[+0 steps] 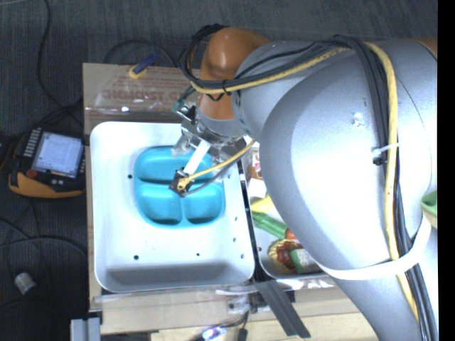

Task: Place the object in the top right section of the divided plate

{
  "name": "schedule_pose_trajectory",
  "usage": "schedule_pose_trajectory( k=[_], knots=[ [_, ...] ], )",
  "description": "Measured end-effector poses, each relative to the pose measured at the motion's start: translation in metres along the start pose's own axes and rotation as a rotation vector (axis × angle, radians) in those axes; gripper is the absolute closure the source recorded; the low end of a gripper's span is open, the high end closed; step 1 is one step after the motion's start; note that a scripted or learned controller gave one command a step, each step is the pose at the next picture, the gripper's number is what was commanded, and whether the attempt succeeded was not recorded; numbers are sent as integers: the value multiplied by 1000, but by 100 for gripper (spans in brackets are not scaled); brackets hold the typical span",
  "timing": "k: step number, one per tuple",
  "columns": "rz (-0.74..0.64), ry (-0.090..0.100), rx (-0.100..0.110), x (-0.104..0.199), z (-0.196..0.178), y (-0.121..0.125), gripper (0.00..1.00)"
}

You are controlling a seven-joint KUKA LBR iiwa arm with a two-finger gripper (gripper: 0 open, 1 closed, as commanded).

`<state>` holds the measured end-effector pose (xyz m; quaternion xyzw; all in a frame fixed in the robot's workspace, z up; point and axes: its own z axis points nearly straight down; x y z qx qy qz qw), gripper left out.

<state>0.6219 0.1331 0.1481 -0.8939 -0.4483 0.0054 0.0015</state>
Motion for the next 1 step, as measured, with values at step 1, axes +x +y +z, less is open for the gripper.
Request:
schedule_pose_trajectory(
  k=[1],
  knots=[
    [0,0,0,0,0,0,0]
  ],
)
